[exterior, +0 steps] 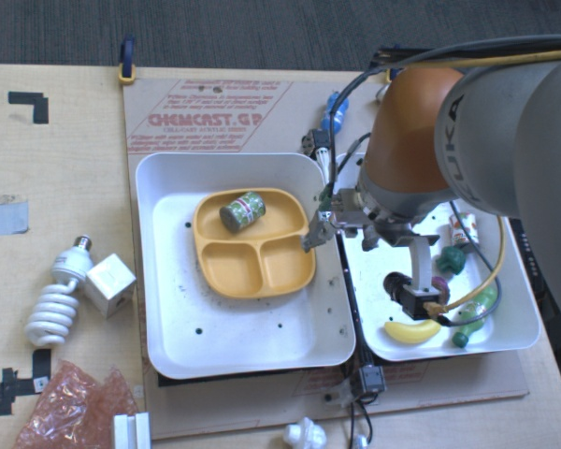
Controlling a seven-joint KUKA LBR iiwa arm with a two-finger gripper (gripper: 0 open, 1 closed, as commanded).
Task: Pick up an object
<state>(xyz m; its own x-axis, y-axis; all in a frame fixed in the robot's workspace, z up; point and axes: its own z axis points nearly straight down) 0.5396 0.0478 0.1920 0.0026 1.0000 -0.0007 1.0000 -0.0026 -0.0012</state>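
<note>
Green-labelled, the small can (242,210) lies on its side in the top compartment of the yellow plate (253,243), which sits in the left bin (246,333). No object is off the surface yet, and the can is my guess for the target, since it lies nearest the tool. Its long axis runs on a slant in the camera view, from lower left up to upper right. I cannot tell which end is the lid.

The pincer (316,235) hangs just beside the plate's right rim, at the wall between the two bins and apart from the can. Whether it is released or clenched I cannot tell from this view, and nothing can be seen grasped in it.

To do the step well, the pincer should travel left over the can's middle and turn so that it closes across the short width, square to that slanted axis. A round body on its side may roll in the shallow compartment, so a centred, straight descent looks safest.

A banana (410,331) lies in the right bin (369,271), and a spiral light bulb (56,299) rests on the table (65,176) to the left.
</note>
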